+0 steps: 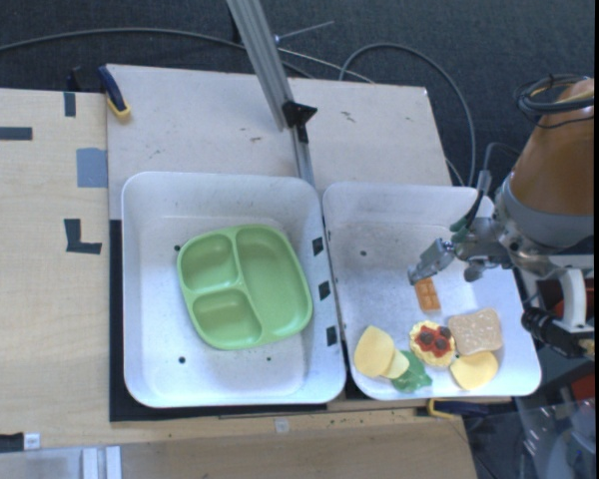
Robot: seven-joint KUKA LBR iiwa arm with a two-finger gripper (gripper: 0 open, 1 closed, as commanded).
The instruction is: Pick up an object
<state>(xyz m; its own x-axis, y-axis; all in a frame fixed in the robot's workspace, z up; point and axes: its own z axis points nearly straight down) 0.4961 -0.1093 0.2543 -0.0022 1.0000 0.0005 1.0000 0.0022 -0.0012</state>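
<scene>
In the right bin [379,218], toy foods cluster at the near side: a yellow piece [374,351], a small green piece [411,375], a yellow round with a red and black top [432,340], a tan bread slice [476,330], another yellow piece [474,370] and a small orange block [426,293]. My gripper [437,259] hangs at the bin's right side, just above the orange block. No object shows between its fingers.
The left bin [140,267] holds a green divided plate [244,285]. A grey metal pole [265,48] slants in from the top, ending at the bins' far edge. Cables run across the dark floor behind the bench.
</scene>
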